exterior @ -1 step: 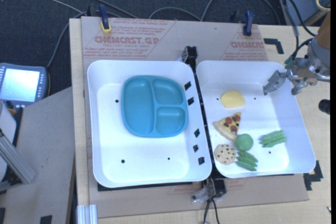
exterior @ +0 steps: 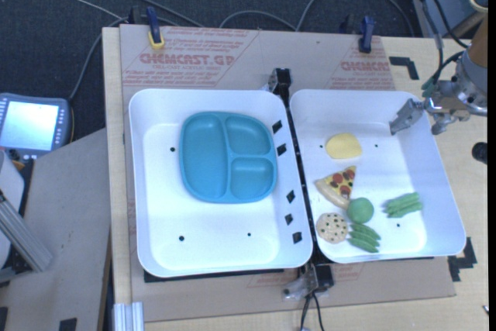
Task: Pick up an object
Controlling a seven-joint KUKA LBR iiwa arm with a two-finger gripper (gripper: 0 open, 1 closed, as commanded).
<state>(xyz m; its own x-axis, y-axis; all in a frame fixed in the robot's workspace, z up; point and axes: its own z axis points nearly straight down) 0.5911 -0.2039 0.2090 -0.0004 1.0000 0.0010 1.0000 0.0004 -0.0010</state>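
The right bin (exterior: pixel 387 167) holds several toy foods: a yellow piece (exterior: pixel 343 145), a pizza slice (exterior: pixel 339 186), a green ball (exterior: pixel 359 209), a cookie (exterior: pixel 332 227), a light green bean bunch (exterior: pixel 402 205) and a dark green pod (exterior: pixel 364 238). My gripper (exterior: pixel 422 118) hangs over the far right corner of this bin, open, with nothing between its fingers. It is well to the right of the yellow piece and apart from every item.
A blue divided plate (exterior: pixel 229 156) lies in the left bin (exterior: pixel 155 205). Black clips run along the wall between the bins (exterior: pixel 288 167). Two clamps (exterior: pixel 155 33) hold the board at the back edge. A tablet (exterior: pixel 32 124) sits off the bench at left.
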